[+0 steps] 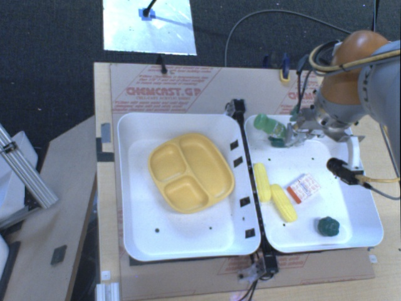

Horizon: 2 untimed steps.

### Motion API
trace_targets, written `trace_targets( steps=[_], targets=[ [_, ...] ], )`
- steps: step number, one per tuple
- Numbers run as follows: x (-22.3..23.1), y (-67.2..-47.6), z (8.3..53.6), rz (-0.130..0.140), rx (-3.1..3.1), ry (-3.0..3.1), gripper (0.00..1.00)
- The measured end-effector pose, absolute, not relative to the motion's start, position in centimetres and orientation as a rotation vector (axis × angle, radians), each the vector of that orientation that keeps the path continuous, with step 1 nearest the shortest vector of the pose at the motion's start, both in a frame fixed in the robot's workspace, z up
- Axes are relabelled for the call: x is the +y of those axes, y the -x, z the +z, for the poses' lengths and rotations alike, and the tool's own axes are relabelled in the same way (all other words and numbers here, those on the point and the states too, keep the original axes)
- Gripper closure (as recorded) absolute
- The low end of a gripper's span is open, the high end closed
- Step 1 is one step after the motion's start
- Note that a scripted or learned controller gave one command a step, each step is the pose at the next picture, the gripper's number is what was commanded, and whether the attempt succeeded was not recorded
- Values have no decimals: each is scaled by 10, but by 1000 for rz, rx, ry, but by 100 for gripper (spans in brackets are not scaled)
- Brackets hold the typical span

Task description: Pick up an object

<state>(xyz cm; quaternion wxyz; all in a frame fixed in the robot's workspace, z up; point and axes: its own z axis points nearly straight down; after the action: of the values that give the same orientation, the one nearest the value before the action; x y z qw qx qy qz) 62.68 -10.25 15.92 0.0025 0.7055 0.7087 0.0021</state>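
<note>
bench with two white bins; right bin (369, 227) holds green item (269, 126) in far left corner. gripper (294, 134) just right of it, touching or nearly. finger spread: cannot tell. item's long axis slants toward gripper; two corn cobs (274, 193) lie nearer camera.

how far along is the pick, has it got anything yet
Done: the arm has reached the far corner of the right bin, with the gripper down at the green object. In hand: nothing clearly; the view doesn't settle whether that object is gripped. Left: a confirmed grasp and lift. The two corn cobs, red-and-white packet and dark green piece lie untouched.
</note>
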Motion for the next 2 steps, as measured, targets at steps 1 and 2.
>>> trace_targets(
  steps=[1,2],
  targets=[
    [-98,-634,219,4,2225,-2213,100],
    [-98,-635,252,4,2226,-2213,100]
  ],
)
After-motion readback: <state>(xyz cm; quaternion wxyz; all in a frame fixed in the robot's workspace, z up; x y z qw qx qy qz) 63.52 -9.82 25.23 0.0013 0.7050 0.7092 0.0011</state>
